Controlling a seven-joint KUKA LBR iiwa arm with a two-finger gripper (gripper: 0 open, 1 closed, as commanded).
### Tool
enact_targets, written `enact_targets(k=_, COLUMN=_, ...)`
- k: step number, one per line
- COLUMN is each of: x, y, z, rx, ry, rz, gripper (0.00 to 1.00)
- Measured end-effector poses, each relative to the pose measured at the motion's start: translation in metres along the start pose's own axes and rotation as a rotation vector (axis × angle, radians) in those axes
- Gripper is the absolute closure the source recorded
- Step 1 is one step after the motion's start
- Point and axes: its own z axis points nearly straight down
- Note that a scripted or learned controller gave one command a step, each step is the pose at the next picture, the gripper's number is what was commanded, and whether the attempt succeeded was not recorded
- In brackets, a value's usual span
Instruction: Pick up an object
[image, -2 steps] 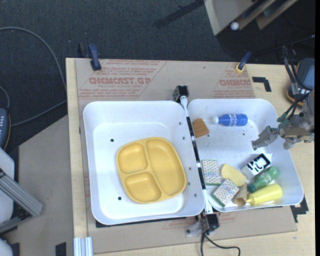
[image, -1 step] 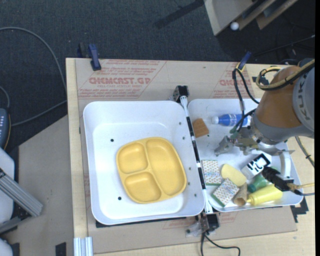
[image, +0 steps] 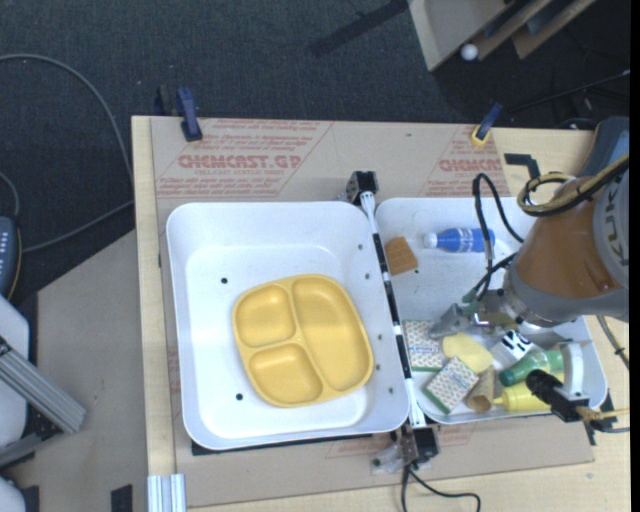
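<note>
My gripper (image: 470, 318) hangs low in the right bin (image: 440, 215), over a cluster of small objects near its front. Just below it lies a pale yellow block (image: 466, 350). A patterned sponge-like packet (image: 450, 384) sits in front of that, with a green bottle (image: 530, 368) and a yellow piece (image: 522, 399) to the right. A blue-and-white bottle (image: 458, 240) lies at the back of the bin, and a brown square (image: 401, 256) rests near the left wall. Nothing shows between the fingers.
The left bin (image: 200, 250) holds a yellow three-compartment tray (image: 302, 338). A black divider clamp (image: 362, 186) joins the bins at the back. The grey and orange arm (image: 570, 260) covers the right bin's right side, with black cables looping above it.
</note>
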Motion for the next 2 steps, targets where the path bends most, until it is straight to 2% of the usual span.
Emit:
enact_targets(k=1, x=-0.001, y=-0.023, z=0.011, rx=0.015, ry=0.003, rz=0.001, gripper=0.00)
enact_targets(k=2, x=-0.060, y=0.020, z=-0.063, rx=0.013, ry=0.000, rz=0.002, gripper=0.00)
